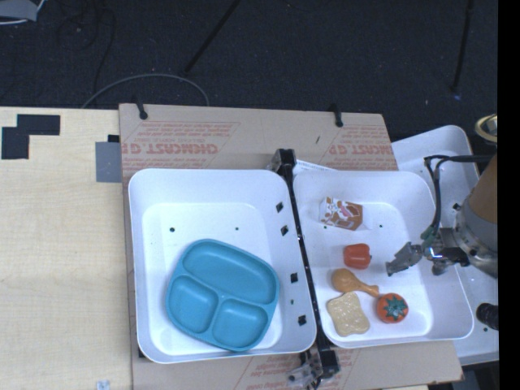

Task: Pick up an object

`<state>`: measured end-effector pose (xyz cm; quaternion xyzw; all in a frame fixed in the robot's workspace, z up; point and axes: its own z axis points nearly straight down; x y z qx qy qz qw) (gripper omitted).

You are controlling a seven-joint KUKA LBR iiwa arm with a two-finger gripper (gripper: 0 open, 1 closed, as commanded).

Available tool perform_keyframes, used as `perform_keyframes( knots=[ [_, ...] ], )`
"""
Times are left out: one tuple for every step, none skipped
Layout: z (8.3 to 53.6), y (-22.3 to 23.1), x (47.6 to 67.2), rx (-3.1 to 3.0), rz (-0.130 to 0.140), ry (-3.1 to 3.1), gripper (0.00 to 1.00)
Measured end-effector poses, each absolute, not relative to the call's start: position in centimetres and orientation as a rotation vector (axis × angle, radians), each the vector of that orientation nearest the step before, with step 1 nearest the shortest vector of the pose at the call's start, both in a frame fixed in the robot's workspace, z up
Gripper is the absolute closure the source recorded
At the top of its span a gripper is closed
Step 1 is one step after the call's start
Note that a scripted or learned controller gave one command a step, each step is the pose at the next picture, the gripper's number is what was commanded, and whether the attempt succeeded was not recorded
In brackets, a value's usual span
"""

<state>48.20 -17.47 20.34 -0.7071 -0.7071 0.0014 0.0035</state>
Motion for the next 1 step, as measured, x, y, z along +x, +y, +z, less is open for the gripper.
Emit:
perform_keyframes(
  knots=[
    [15.85, -17.17, 47.59, -2.216, 0.005, -2.215, 0.00]
  ],
)
